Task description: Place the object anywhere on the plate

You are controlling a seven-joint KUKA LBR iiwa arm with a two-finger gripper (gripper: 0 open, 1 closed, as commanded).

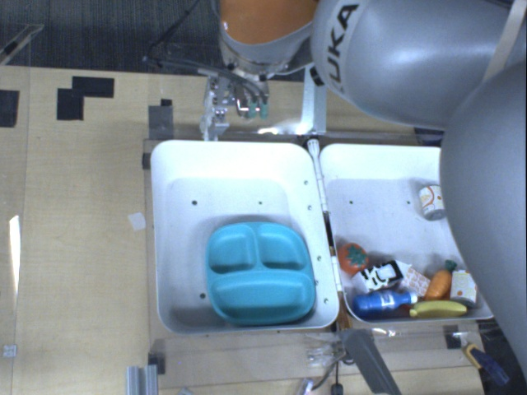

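The claw (237,105) hangs high above the far edge of the left bin (177,179); its fingers look a little apart, with nothing between them. Below it, near the front of that bin, lies the blue plate (260,273), with nothing on it. The things to pick from sit in the right bin (379,196): a tomato (353,257), a blue bottle (382,303), a banana (438,309), a carrot (440,284), a small can (430,202). I think no thing is picked yet; next the claw must go right, come down, and close on one.
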